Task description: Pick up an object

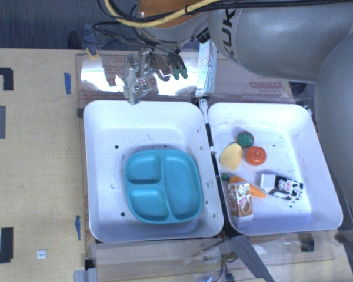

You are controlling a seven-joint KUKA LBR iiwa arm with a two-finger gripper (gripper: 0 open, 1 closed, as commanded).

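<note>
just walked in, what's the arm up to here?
A pick attempt that has not reached anything yet. The hand hangs above the far rim of the left bin, away from every object. That bin carries a blue divided tray. The pickable pieces lie in the right bin: a yellow lemon-like piece, a green one, a red tomato-like one, a carrot and two small cartons.

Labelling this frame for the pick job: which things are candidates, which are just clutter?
In play:
hand
yellow toy lemon
red toy tomato
green toy vegetable
toy carrot
small brown carton
cow-print carton

Lying about:
blue divided tray
left bin
right bin
</note>
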